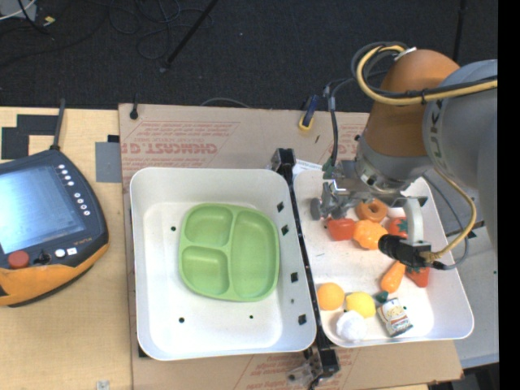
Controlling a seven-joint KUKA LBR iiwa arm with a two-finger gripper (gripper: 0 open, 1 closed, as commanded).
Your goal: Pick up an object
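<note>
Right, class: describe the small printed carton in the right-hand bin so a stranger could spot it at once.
Start at the right-hand shallow white bin and go to its near edge. There, right of a yellow lemon-like ball and a white round ball, lies the small printed carton. It alone is boxy with printing; its neighbours are plain and rounded.

Two shallow white plastic bins [154, 210], glossy. Left bin: pale green divided plastic tray [229, 252], plain. Right bin: red block [341, 229]; orange ring [374, 210]; orange carrot-shaped piece [392, 276]; orange ball [330, 296]; yellow lemon-shaped piece [360, 304]; white ball [352, 325]; small printed carton [396, 316], white with red and dark markings. Grey arm, orange band [414, 84].
</note>
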